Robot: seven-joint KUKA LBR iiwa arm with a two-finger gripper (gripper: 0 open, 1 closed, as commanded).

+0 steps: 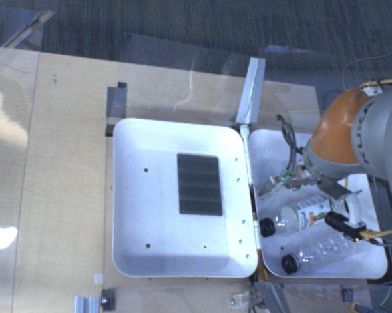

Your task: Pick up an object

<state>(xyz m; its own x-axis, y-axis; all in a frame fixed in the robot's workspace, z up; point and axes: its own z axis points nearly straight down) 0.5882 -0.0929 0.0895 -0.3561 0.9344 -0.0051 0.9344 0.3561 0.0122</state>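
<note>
While the jaws (pixel 289 181) hang low in the right bin (pixel 375 269), the approach step is in hand and nothing is lifted yet.

Whether the jaws are released or clenched I cannot tell, since the wrist and cabling hide them; they sit near the bin's left wall, just above the neck end of a clear labelled bottle (pixel 297 218) lying on its side. A second clear bottle (pixel 316 254) with a black cap lies near the bin's front rim. The next move, I judge, calls for lining up across the nearer bottle's body and closing on it; clear round plastic may roll or slip. Beyond, the left bin (pixel 134 181) carries a dark ribbed slab (pixel 199 184). Both bins rest on a pale wooden surface (pixel 52 196), with dark carpet behind it.
</note>
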